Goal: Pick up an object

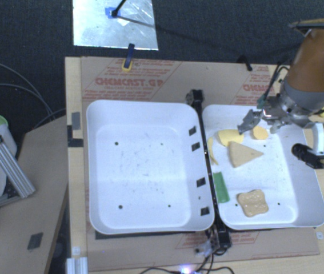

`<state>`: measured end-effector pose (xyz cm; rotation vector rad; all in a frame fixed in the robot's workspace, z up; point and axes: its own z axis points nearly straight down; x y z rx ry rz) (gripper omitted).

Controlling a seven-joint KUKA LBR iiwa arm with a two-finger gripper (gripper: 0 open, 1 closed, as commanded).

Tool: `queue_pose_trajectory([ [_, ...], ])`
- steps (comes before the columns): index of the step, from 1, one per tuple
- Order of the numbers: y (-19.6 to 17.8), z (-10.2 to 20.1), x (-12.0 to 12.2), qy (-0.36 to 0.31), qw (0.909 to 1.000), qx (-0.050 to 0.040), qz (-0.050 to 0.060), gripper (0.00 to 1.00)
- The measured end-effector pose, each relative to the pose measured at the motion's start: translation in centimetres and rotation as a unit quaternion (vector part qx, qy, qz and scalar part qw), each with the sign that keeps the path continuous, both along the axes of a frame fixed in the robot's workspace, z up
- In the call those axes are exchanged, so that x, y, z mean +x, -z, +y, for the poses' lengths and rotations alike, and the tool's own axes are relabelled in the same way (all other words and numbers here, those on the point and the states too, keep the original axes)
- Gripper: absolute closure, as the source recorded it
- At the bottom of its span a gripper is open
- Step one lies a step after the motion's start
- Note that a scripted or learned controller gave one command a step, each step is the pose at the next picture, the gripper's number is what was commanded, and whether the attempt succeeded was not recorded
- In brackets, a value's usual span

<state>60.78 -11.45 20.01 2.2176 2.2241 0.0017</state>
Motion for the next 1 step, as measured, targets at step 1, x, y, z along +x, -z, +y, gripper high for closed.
queue_pose_trajectory([
  [1, 10.70, -2.87, -6.09, 0.003, 1.0000, 0.0006, 0.007, 0.00],
])
